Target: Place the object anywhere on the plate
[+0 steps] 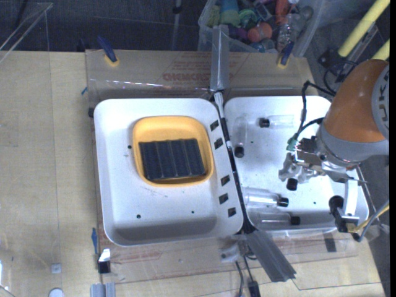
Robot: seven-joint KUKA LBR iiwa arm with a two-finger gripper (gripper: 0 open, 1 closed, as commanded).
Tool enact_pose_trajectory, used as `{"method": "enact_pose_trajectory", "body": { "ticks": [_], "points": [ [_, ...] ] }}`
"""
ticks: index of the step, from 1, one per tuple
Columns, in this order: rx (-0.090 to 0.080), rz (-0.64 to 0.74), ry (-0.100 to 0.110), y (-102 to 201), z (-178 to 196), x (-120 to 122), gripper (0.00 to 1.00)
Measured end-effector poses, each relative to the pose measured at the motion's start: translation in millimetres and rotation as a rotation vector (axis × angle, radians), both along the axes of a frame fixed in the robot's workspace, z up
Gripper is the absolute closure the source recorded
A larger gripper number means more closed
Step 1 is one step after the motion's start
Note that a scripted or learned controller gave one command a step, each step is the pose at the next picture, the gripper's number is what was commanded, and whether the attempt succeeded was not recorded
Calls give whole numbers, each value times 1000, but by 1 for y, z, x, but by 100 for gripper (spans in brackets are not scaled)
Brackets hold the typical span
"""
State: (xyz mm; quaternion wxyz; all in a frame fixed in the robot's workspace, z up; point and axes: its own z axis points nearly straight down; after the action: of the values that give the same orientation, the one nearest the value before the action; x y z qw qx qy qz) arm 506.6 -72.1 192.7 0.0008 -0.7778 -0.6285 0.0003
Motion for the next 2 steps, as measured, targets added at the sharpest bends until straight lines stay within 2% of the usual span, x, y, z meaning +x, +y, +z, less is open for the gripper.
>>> {"method": "enact_pose_trajectory", "body": {
  "ticks": [1,2],
  "points": [
    [0,0,0,0,0,0,0],
    [-2,16,-1,-51,1,14,0]
  ]
}}
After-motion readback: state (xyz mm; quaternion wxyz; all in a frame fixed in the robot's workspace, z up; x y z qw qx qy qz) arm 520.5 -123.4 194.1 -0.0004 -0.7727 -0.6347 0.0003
